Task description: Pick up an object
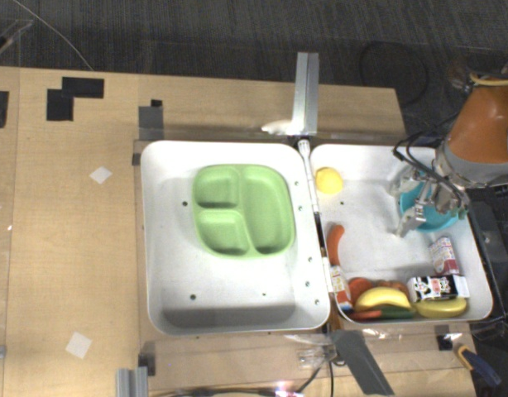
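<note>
Bananas (385, 298) lay at the right bin's (366, 197) near edge. We saw the tool (426, 203) over a teal object (440, 217), fingers seemingly spread astride it; closing squarely before lifting seemed wise.

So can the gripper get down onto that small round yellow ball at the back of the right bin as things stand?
Probably yes. The small round yellow ball lies alone on bare floor of the right bin, with only the divider wall close beside it. The gripper is over the same bin, above a teal object.
</note>
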`<state>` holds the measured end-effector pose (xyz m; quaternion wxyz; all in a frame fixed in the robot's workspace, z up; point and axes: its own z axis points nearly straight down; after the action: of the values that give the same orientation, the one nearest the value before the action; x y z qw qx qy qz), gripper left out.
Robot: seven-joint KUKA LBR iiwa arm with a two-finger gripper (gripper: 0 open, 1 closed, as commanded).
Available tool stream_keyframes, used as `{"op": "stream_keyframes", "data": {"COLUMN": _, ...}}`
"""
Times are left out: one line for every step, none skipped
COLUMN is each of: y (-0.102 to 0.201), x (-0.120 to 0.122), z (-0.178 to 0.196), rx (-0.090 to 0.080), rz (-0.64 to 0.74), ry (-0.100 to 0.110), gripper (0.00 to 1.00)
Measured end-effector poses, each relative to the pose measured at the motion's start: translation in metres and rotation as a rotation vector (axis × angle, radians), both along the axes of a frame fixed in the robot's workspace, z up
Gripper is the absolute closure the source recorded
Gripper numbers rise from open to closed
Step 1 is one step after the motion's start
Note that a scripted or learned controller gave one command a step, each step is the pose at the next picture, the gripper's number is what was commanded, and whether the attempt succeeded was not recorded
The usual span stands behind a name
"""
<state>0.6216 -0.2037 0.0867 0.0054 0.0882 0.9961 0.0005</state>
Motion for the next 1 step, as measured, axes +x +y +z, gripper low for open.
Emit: {"op": "stream_keyframes", "data": {"y": 0.0009, "x": 0.0047, "z": 0.0124, "rx": -0.003, "rz": 0.005, "ry": -0.012, "gripper": 1.00}}
